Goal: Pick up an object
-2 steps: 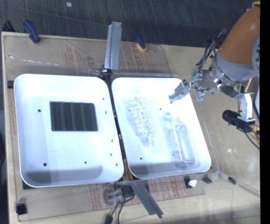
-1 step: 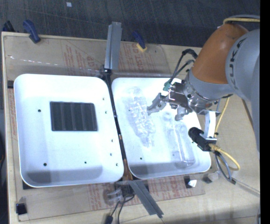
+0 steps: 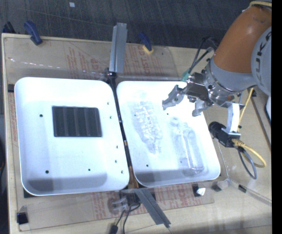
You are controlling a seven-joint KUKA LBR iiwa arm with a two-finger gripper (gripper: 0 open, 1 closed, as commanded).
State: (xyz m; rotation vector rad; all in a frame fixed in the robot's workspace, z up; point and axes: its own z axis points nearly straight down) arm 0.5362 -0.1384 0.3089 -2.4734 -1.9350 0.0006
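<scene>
Near the front of the right bin (image 3: 209, 172), at about five o'clock: a clear plastic bottle (image 3: 188, 147) lying flat, hard to see against the white. Just beside it, toward nine o'clock, a crinkled clear wrapper (image 3: 148, 126). Farther back, at one o'clock above the bin: the gripper (image 3: 183, 101), jaws spread wide, holding nothing. Task probably at the start; descent, grasp and lift all left.
</scene>
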